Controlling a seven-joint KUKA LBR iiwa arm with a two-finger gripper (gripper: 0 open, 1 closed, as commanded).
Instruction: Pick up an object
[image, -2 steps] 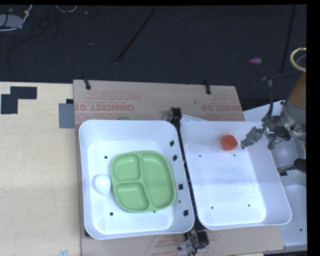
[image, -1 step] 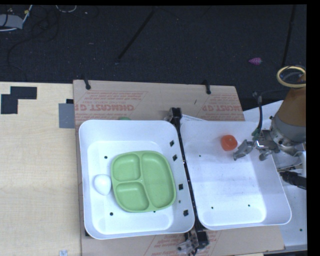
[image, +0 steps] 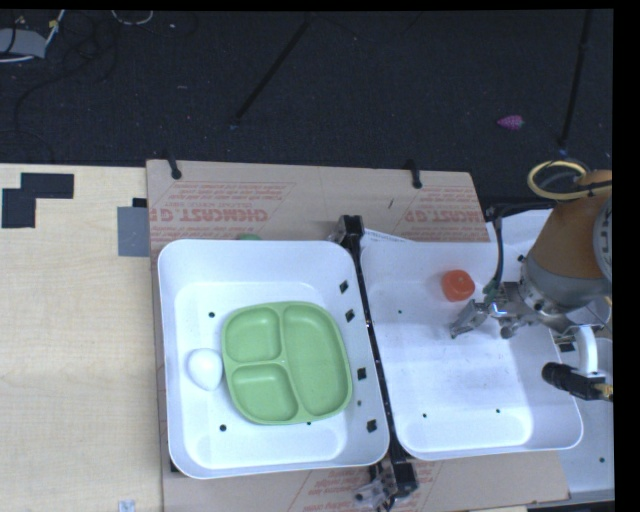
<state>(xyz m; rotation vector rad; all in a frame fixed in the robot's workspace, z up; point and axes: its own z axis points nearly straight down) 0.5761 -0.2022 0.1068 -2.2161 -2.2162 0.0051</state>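
Observation:
A small orange-red object (image: 458, 285) lies in the upper middle of the right bin (image: 470, 420). My gripper (image: 476, 313) hangs over the right side of that bin, just right of and below the orange-red object, with its fingers pointing left. The fingers stand open with nothing between them and do not touch the object. In the left bin (image: 190, 290) a green divided plate (image: 287, 361) lies flat, and a white egg-shaped object (image: 205, 368) rests beside the plate's left edge.
A black divider with clips (image: 365, 340) runs between the two bins. Cardboard (image: 300, 205) lies under and behind them. The grey and orange arm (image: 570, 250) comes in over the right bin's right rim.

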